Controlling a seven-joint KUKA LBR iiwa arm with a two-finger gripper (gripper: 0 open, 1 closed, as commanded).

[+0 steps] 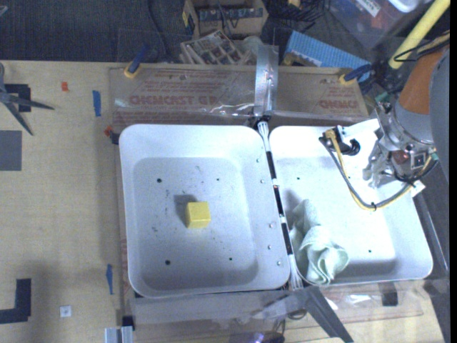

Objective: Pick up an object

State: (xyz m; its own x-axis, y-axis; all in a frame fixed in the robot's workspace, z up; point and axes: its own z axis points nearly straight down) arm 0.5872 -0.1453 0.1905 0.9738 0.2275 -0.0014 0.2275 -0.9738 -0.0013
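**Yellow block sits far across from the gripper**

Yellow block (198, 214) lies in the left bin (143, 148), well apart from the gripper (382, 171) over the right bin (400, 256). Pale cloth (314, 249) lies nearer, below-left. Whether the gripper is spread or closed, I cannot tell.

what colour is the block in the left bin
Yellow; the block shows plainly in the camera view.

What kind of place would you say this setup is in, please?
Probably a robotics lab: two white bins on a wooden bench, a cabled gripper above the right one, and cluttered electronics behind.
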